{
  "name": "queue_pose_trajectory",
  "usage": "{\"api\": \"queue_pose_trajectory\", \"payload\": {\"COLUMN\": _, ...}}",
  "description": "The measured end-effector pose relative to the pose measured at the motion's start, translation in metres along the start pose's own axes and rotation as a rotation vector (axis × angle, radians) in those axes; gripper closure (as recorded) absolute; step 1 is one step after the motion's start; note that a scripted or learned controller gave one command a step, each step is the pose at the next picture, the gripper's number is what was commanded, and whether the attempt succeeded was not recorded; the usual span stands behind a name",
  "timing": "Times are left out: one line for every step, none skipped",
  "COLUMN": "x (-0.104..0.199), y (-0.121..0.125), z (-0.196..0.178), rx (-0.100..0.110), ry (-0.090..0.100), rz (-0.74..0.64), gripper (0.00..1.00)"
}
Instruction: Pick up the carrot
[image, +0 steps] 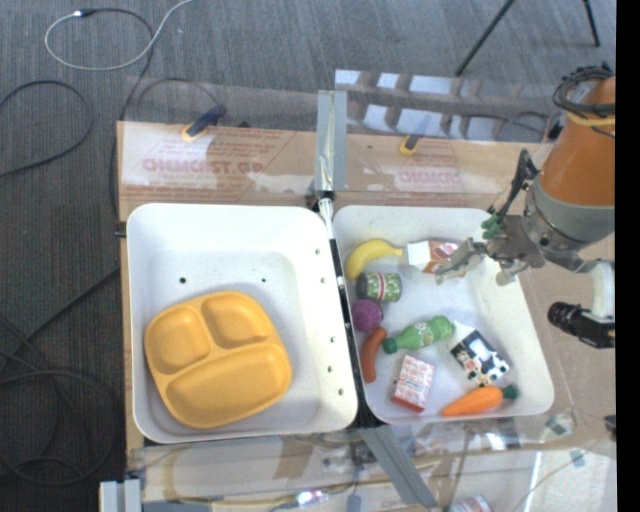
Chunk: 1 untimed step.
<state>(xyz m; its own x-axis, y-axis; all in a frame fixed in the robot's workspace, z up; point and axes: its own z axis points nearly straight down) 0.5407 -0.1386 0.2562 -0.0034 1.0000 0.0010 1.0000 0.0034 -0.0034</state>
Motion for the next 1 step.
{"api": "queue_pose_trajectory", "payload": {"x": -0.0445, "y": -0.0576, "z": 0.1107, "rx": 0.001, "ry": 0.001, "rz": 0.069, "gripper": 0.0}}
